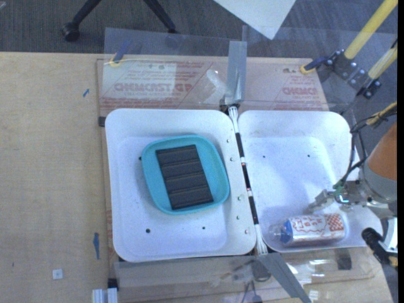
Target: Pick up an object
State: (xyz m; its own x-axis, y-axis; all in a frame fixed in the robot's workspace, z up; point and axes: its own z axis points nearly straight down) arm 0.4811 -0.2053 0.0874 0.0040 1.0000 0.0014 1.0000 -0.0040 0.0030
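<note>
Packaging on the snack tube [310, 228] looks thin, glossy and light, likely slippery and easily dented, so a grasp across its middle seems safest. It lies on its side at the right bin's [287, 147] near rim. The gripper [328, 197] hovers just above it, jaws spread open, holding nothing.

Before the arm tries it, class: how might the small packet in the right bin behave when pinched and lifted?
The packet looks like a clear, glossy wrapper, so it may slip or crinkle when pinched. It lies flat, long and rounded, near the right bin's front wall, so a push could roll or slide it against that wall. It seems light.
</note>
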